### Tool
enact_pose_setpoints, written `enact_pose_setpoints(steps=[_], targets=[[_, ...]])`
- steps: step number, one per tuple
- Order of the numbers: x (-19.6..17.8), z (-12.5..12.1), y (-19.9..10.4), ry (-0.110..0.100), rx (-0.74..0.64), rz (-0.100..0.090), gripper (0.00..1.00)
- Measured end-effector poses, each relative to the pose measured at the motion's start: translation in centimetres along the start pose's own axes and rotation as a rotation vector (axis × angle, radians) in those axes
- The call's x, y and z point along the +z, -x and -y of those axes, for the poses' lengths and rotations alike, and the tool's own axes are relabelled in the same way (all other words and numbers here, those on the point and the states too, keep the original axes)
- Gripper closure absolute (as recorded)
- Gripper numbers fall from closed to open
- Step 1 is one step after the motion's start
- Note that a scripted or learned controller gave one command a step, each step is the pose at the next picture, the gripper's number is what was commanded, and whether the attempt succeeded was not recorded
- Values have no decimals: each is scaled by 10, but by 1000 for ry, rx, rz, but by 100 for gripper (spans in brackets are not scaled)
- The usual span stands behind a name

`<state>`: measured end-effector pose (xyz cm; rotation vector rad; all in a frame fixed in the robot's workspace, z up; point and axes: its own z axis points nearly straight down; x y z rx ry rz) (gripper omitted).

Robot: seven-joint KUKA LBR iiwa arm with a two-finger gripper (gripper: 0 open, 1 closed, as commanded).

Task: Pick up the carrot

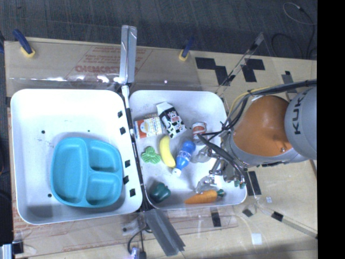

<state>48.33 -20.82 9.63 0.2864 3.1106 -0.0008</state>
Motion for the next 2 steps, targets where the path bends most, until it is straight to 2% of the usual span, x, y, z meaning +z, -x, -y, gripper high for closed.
enact_pose_setpoints(steps=[1,2], targets=[[-57,-42,-12,1,-187,-16,0],[-5,-2,7,-2,-549,10,0]])
